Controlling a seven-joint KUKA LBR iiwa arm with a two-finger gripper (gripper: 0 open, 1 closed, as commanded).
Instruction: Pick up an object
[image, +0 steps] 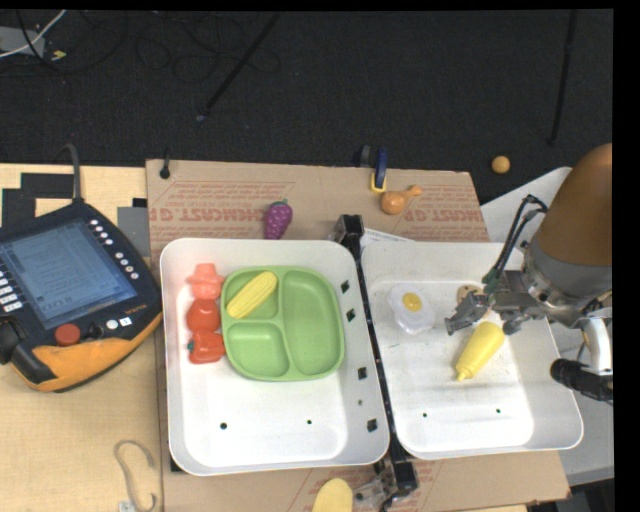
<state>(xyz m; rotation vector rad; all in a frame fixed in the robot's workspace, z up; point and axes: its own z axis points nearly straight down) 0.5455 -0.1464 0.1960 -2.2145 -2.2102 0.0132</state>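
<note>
Camera view, fingers (487, 312) apart over glossy yellow tapered bottle (478, 350), smooth white bin (540, 425)

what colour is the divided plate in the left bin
Green: the divided plate in the left bin, seen in the camera view.

Green plate (300, 345), yellow corn (249, 293), red bottle (204, 315), purple grapes (277, 217).

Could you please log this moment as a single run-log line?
gripper: over right bin | target: yellow bottle, lying below fingers | grasp: not confirmed
</note>
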